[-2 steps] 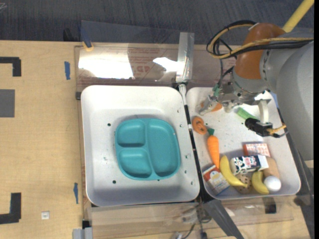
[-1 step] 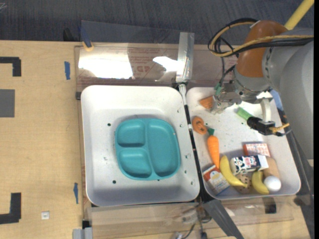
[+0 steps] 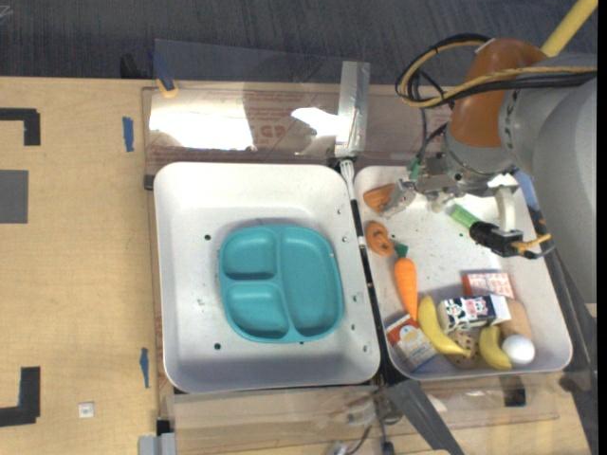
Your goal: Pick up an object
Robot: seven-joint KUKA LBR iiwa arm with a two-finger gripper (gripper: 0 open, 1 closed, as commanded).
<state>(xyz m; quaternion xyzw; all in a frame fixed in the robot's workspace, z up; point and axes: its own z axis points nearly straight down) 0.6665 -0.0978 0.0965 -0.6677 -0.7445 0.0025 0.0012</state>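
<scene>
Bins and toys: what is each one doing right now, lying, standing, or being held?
Teal plate: flat in the left bin.
Carrot: lying loose in the right bin.
Banana: lying loose, near the front.
White egg: resting in the front corner.
Milk carton: lying on its side.
Gripper: low over the right bin's back end.

The scene is evenly and quite brightly lit from above. A strong white glare lies on the clear panel (image 3: 248, 121) behind the left bin (image 3: 180, 207), and it washes out what is printed there. Shadows are soft and short, mostly under the arm (image 3: 531, 112) at the right. The picture is a little soft and grainy; small labels are perhaps unreadable.
</scene>
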